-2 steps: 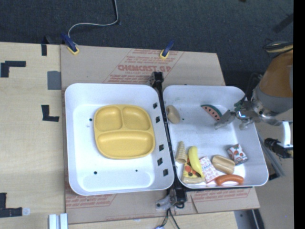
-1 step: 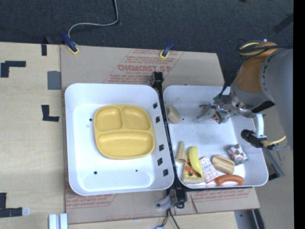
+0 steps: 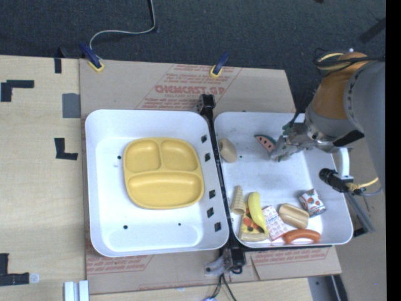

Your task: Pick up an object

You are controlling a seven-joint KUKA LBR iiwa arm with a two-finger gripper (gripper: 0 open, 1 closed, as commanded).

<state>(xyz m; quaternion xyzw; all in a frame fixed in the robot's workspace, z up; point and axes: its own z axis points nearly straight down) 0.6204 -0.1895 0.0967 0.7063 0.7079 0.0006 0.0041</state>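
Observation:
My gripper (image 3: 280, 150) hangs low over the back of the right bin (image 3: 276, 123), reaching in from the right. Just left of its fingertips lies a small watermelon slice (image 3: 265, 142), close to them but not between them. A tan bread-like piece (image 3: 227, 150) rests by the bin's left wall. Along the front of the right bin lie an ice-cream cone (image 3: 237, 200), a banana (image 3: 255, 210), a pizza slice (image 3: 251, 232), a small printed packet (image 3: 272, 221), a bun (image 3: 293, 215), a red sausage (image 3: 301, 236) and a small red-and-white carton (image 3: 311, 202).
The left bin (image 3: 106, 187) holds a yellow divided plate (image 3: 163, 172). A black divider with clips (image 3: 210, 162) separates the bins. The grey arm with its orange band (image 3: 341, 89) occupies the right side. Cardboard underlies both bins.

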